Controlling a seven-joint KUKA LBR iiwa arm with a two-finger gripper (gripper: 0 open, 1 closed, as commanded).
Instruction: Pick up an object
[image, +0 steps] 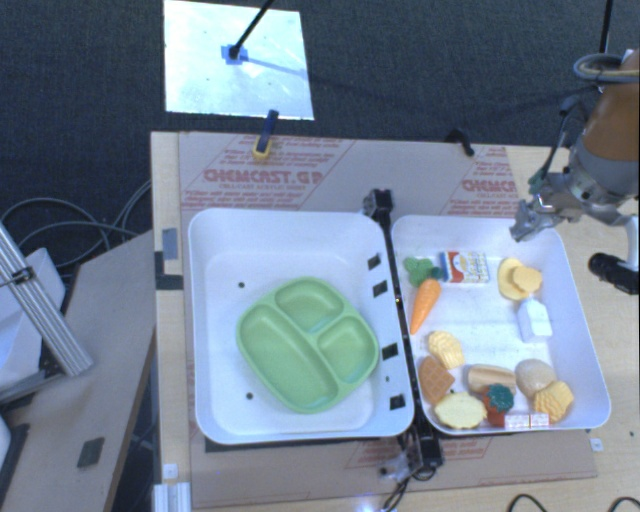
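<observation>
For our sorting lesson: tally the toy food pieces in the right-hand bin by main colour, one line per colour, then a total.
Orange: 1, the carrot
Green: 1
Yellow: 4
White: 2
Tan or brown: 3
Red with teal: 1
Total: 12

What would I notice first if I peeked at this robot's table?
Probably the big green divided plate, lying alone in the left bin. Next, the toy food piled in the right bin, with an orange carrot near its left wall. The gripper hangs over that bin's far right corner.
</observation>
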